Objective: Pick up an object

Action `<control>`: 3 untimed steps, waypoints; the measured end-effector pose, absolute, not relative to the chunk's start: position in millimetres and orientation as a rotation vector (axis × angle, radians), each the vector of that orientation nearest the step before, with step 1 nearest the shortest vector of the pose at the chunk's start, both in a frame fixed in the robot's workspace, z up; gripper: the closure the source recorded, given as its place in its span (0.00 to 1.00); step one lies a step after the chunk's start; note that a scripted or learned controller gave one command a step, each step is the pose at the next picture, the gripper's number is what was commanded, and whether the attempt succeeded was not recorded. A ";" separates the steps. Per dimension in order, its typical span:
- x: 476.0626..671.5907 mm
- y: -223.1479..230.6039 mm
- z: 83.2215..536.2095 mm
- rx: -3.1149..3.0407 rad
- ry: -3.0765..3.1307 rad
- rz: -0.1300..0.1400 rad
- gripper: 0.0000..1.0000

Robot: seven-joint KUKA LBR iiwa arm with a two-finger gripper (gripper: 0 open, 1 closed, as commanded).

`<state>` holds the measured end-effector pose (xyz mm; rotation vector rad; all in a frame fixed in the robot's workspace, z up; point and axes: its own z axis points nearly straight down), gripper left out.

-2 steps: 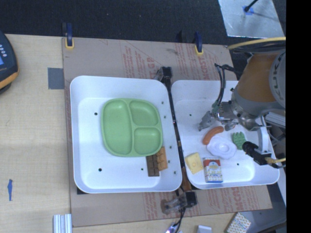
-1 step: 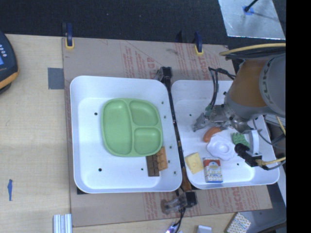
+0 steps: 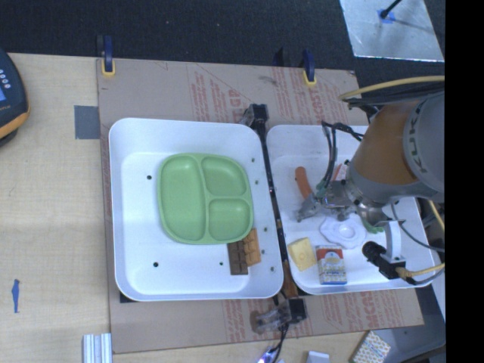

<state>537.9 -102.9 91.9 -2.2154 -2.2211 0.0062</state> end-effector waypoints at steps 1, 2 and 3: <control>622.0 -93.5 93.0 -2.218 -2.233 -0.002 0.00; 658.0 -93.6 92.7 -2.217 -2.228 -0.001 0.00; 643.5 -93.9 91.7 -2.216 -2.222 0.006 0.00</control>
